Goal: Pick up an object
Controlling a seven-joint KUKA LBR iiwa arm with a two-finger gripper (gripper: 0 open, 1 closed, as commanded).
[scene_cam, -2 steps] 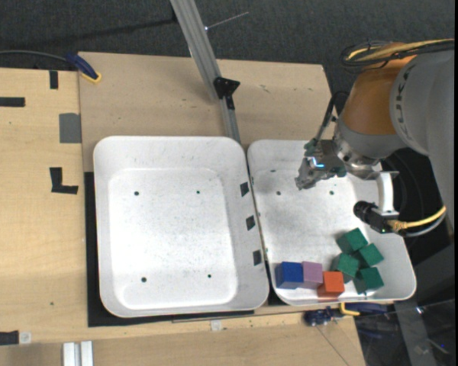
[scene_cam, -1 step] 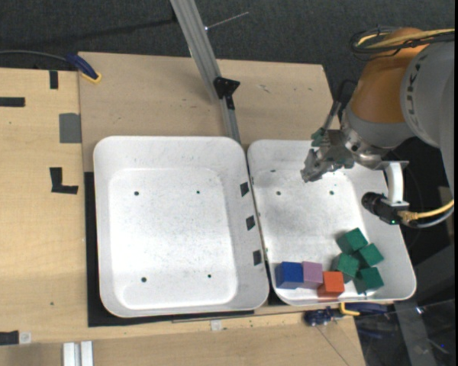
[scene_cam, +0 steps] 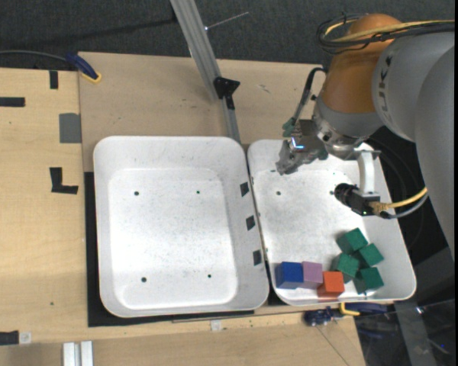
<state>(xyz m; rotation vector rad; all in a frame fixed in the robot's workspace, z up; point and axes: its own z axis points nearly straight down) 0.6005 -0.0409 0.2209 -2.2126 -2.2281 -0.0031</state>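
Blocks [scene_cam: 332, 269]: sitting clustered in the right bin's [scene_cam: 305, 204] near corner, blue, lilac, orange, green, several touching.
Gripper [scene_cam: 290, 158]: hovering at the far-left end, well apart, carrying nothing; finger opening, cannot tell.
Risk: descending here, it is closing on bare floor.

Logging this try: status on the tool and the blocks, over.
Tool over right bin's far end, nothing seen held. Blocks clustered at near end, untouched. Path between unobstructed.

We saw open floor across the right bin [scene_cam: 305, 204]; blocks [scene_cam: 343, 265] crowded its near corner, and a metal post [scene_cam: 206, 52] slanted behind.
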